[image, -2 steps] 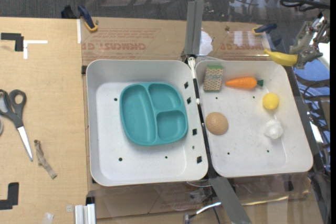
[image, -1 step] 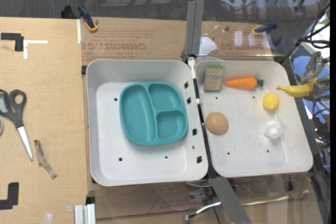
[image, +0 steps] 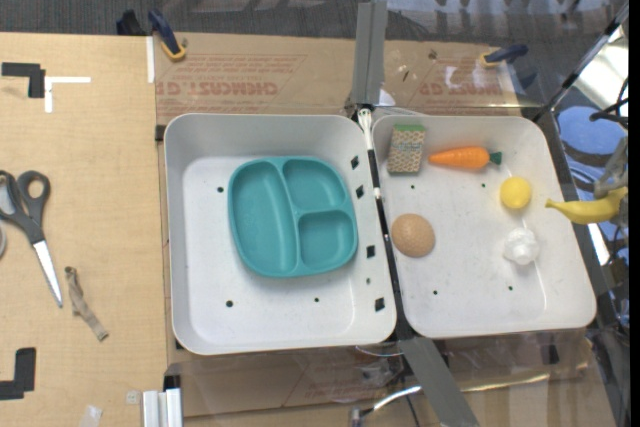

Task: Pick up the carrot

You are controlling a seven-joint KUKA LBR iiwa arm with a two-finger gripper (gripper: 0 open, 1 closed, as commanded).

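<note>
Lying flat in right bin [image: 560, 245], orange carrot [image: 460, 157], green tip rightward, pincer state impossible to tell

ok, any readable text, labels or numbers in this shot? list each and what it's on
Red print on the cardboard behind the left bin: appears mirrored or upside down, not reliably readable.
Red print on the cardboard under plastic film behind the right bin: too blurred to read.
Small green box beside the carrot: patterned face, any print too small to read.
</note>
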